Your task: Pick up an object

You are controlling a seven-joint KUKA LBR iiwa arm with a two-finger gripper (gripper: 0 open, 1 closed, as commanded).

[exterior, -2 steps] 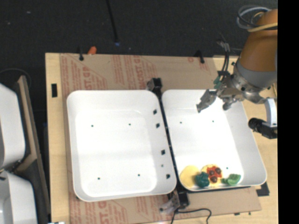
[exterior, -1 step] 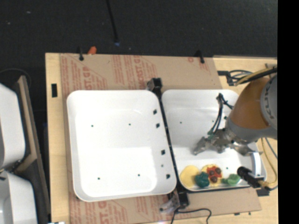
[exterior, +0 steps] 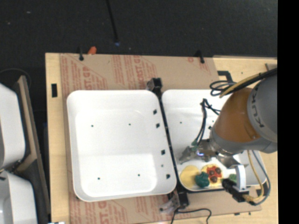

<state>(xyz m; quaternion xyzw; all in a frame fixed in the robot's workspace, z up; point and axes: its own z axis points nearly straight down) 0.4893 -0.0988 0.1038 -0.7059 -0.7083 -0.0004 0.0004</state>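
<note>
Low over the near end of the right-hand shallow white plastic bin (exterior: 184,106), the grey two-finger gripper (exterior: 202,154) hangs under the arm's orange-banded wrist (exterior: 236,118); whether it is released or clenched cannot be told, as the wrist hides it. Just beside it, in that bin's near corner, lie a flat pale yellow round object (exterior: 188,175), a teal lumpy object (exterior: 202,180) and a red-and-green patterned object (exterior: 214,172), crowded together. Left of them sits the left-hand shallow white plastic bin (exterior: 117,143) on the brown cardboard bench top (exterior: 112,73).
</note>
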